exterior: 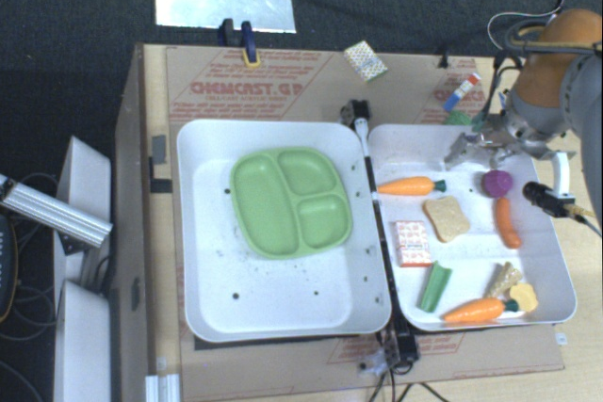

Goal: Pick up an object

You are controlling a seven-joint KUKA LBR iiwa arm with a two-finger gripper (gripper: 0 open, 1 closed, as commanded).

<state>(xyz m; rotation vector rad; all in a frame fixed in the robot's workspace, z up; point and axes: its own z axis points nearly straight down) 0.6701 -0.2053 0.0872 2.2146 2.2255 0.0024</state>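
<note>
The right bin (556, 273) holds several toy foods: a carrot (409, 187), a bread slice (447, 219), a purple round piece (497, 183), a sausage (507, 222), a red-and-white card (411, 243), a green stick (434, 286), a second carrot (474, 310) and a tan and yellow piece (512, 289). My gripper (490, 144) hangs over the bin's far right corner, just above and behind the purple piece. Nothing shows between its metal fingers.
The left bin (203, 297) holds a green divided plate (290, 202). Small items lie on the cardboard behind the bins: a patterned block (365, 60) and a red, white and blue piece (460, 93). A black clip (358, 115) sits where the bins meet.
</note>
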